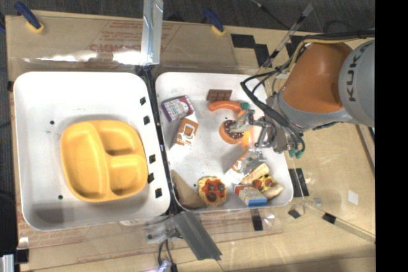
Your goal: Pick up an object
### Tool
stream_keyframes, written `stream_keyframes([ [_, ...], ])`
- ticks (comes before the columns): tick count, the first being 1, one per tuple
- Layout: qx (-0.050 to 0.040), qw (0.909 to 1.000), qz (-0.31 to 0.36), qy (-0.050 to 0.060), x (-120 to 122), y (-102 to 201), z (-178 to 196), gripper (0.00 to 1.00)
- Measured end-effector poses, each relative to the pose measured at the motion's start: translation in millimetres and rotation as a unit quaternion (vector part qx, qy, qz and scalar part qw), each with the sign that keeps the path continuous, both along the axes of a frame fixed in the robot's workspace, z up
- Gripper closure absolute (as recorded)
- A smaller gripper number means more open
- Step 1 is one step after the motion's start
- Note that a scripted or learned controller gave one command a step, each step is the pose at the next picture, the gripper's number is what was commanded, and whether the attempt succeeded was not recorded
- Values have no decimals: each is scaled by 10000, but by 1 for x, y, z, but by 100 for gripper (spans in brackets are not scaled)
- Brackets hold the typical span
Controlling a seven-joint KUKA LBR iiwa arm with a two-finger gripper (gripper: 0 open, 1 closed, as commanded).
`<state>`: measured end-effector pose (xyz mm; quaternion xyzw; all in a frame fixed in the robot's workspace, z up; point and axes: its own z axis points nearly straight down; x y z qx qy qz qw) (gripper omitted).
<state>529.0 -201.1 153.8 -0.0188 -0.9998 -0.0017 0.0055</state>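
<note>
Yellow plastic shows first at the left of the frame: a divided yellow tray point(103, 159) lies in the left white bin point(29, 137), a little below its middle. Between the two bins, at the upper edge, a strip of silver tape point(152, 28) stands on the cardboard-covered surface point(191, 35), and blue clamps point(29, 16) hold that cardboard at the top.

In the right white bin point(204, 83) many small things lie. Near its upper left is a purple packet point(177, 107), and just below it a brown and white carton point(187, 131). A small brown block point(218, 95) is at the top centre, with an orange curved piece point(223, 106) under it. At the lower edge lie a pizza-like toy point(211, 190) and a sandwich toy point(258, 183).

The hand point(254, 136) is low over the right part of this bin, beside an orange round toy point(229, 131). Whether it is wide or narrow I cannot tell, because cables and the wrist cover it. The grey arm with its orange band point(315, 79) comes from the right of the frame.
</note>
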Motion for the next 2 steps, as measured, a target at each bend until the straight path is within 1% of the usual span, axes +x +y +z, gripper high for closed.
stream_keyframes([
  [1, -32, 9986, -507, -108, 24, -7, -47, 0],
  [2, -42, 9990, -439, -108, 58, -10, -57, 0],
])
